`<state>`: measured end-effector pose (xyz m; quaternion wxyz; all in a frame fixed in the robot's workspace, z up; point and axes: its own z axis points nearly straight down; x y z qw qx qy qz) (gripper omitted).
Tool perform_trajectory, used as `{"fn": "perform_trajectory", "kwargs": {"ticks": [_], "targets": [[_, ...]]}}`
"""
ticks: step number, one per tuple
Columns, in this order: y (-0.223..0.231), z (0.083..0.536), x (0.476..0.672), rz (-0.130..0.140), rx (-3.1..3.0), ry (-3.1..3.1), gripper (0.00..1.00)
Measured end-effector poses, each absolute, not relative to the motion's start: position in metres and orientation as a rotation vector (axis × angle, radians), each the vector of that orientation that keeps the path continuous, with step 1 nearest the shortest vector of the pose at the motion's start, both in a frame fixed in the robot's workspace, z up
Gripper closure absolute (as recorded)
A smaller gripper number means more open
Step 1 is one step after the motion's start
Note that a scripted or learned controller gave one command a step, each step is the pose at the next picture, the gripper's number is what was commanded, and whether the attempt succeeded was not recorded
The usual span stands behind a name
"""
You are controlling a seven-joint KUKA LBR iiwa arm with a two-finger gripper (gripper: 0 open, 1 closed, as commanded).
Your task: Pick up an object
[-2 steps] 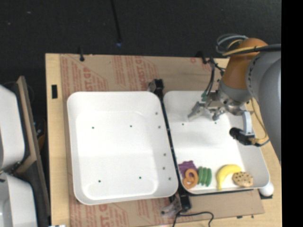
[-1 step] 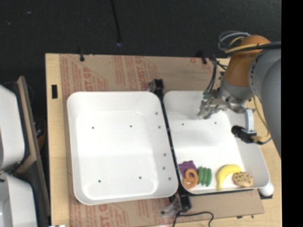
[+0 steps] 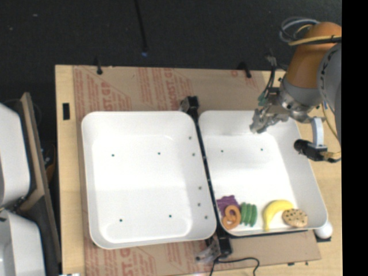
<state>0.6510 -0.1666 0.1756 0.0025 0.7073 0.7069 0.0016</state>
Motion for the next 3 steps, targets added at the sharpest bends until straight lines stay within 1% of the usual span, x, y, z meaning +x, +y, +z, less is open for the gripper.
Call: {"fn": "perform_trajectory", "kwargs": {"ticks": [1,2,3], "targets": [[-0.168,0.209,0.652,0.003,2.22,2.218,1.0],[-0.123,0.207,0.645,0.002,2.219,2.224,1.0],[-0.071,0.222,0.633,0.004,2.217,2.225,1.0]]}}
